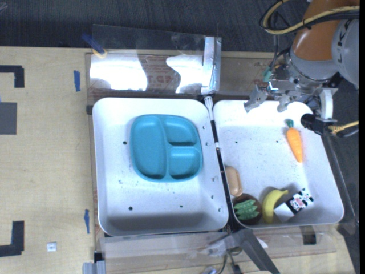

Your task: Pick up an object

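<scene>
Lowest in frame, green vegetables in a dark bowl (247, 208) adjoin a yellow banana (272, 201); upper right, the gripper (268, 101) hangs spread, grasping nothing.

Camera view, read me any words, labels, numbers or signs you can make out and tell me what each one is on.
No text is readable.
Small black-and-white patterned block in the right white bin: markings too blurred to read.
Reddish-brown strip behind the clear plastic sheet: faint marks hidden by glare.
</scene>
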